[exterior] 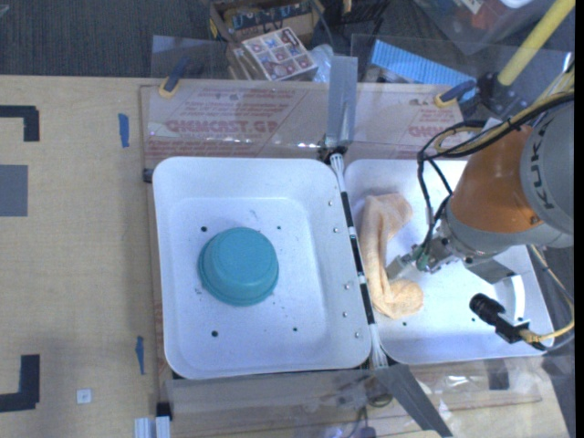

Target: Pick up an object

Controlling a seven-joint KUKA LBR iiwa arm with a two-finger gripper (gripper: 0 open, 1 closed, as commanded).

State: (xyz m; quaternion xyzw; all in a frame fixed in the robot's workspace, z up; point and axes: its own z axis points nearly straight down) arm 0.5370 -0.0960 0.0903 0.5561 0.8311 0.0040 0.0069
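While our arm (511, 190) leans in over the right bin (474, 340) from its right edge, wrist tilted down and leftward, our gripper (409, 263) sits just beside the yellow cloth (383, 245); we cannot tell its state. That cloth lies lengthwise along the bin's left wall. A teal bowl (239, 265) rests upside down mid-left bin (182, 190).

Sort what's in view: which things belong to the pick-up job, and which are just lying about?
Job:
- gripper, low in the right bin
- yellow cloth, beside the gripper
- teal bowl, upside down in the left bin

Lying about:
- printed cards beyond the bins
- blue tape on the bench
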